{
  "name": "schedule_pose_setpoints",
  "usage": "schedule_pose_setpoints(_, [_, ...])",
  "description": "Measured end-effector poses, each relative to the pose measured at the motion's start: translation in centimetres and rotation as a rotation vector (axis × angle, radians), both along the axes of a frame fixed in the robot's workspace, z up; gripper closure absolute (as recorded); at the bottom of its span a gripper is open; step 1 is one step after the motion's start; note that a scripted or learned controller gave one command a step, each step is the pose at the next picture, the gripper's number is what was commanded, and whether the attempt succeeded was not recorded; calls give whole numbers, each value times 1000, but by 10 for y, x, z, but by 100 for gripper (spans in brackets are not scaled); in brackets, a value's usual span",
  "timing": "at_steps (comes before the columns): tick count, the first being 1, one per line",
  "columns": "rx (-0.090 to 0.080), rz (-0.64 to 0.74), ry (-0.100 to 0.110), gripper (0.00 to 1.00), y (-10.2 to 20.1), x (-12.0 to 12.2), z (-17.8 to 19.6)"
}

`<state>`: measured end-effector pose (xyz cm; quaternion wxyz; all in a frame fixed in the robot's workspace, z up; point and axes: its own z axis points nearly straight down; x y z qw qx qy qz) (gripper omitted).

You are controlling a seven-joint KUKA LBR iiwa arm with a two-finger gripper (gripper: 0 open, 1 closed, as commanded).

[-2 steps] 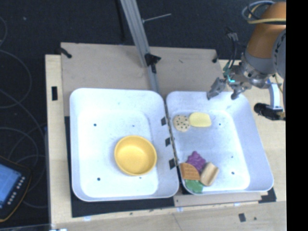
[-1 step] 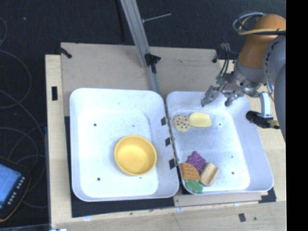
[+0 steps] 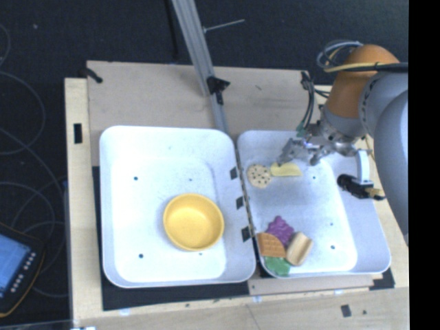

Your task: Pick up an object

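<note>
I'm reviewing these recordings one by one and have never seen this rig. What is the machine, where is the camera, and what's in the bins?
One camera looks down at a slant. The grey robot arm with an orange band reaches in from the right; its two-finger gripper hangs over the right white bin, just above a pale yellow banana-like piece beside a round speckled cookie. Whether anything is gripped, I cannot tell. Near that bin's front lie purple toy grapes, a waffle-like piece and a bread-like piece. The left white bin holds a yellow plastic bowl.

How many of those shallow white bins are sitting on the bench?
2. The left shallow white bin holds a round yellow bowl; the right shallow white bin, touching it side by side, holds small toy food pieces. None seems hidden.
</note>
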<state>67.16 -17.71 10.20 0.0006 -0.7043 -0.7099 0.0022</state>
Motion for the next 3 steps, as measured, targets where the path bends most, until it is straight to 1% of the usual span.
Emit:
schedule_pose_setpoints(1, [-2, -1, -5, 0, -2, 1, 0])
schedule_pose_setpoints(2, [-6, 3, -8, 100, -3, 2, 13])
schedule_pose_setpoints(3, [2, -4, -12, 100, 5, 9, 66])
